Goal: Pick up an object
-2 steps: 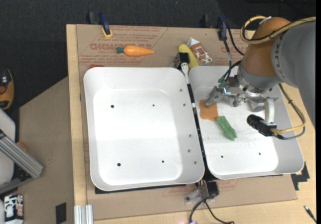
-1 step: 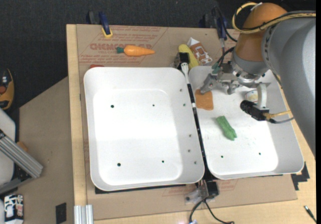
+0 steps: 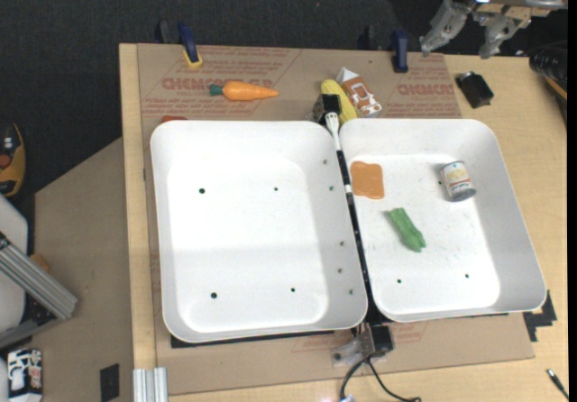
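On your left, the left bin sits beside a toy carrot lying on the cardboard behind it. In the right bin you have an orange slab, a green pickle-like piece and a small can. Top right, the gripper hangs open, holding nothing

Bench bears two white bins; carrot and banana lie behind them.

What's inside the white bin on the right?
The right bin holds three loose things: an orange slice-like piece, a green toy vegetable and a small can. Nothing covers them.
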`<state>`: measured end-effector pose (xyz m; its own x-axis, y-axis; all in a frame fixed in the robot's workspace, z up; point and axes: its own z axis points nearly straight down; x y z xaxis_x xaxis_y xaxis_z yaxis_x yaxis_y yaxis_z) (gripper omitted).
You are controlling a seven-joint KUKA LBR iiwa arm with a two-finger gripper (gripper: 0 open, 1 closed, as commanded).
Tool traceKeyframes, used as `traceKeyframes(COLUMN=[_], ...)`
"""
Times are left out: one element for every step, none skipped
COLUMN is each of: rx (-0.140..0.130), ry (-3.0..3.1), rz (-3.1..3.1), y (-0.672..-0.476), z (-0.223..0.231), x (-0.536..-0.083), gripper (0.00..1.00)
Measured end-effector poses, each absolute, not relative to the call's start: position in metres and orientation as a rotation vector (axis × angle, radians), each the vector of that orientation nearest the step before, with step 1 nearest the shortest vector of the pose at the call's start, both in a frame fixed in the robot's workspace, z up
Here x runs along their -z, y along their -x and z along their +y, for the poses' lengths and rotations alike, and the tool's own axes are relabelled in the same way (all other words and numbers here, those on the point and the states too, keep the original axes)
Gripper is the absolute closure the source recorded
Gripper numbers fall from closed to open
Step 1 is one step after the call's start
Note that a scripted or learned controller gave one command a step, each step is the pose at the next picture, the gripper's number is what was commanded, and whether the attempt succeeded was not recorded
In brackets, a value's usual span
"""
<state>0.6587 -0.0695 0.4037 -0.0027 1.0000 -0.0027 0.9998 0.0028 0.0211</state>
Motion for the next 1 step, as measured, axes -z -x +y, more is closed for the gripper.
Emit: traceKeyframes(rx=[-0.003], ry=[-2.214], rz=[2.218], y=[-0.6578], z=[-0.0694], x=[-0.4043], gripper=[1.00])
